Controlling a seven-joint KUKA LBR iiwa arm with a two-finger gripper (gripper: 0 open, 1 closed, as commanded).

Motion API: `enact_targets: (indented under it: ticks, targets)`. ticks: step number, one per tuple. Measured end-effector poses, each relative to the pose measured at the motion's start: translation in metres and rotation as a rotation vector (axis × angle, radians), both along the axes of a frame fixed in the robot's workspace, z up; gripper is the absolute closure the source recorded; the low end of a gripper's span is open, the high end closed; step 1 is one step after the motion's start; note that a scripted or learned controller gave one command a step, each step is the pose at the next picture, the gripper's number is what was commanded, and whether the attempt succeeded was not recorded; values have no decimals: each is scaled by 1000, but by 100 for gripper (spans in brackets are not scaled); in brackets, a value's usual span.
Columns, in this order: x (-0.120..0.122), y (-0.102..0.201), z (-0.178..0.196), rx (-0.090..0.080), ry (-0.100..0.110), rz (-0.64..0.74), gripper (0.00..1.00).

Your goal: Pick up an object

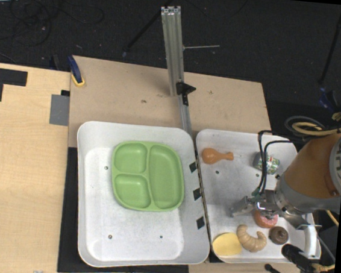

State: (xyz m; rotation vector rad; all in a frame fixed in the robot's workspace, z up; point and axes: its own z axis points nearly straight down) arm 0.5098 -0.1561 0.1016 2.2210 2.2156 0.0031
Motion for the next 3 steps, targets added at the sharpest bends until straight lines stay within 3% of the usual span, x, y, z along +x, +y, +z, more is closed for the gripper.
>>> enact_targets:
  ticks: [1, 3]
  targets:
    - [0, -3, 10, -6, -2, -5, 100]
    - [-6, -4, 110, 1, 2, 3, 100]
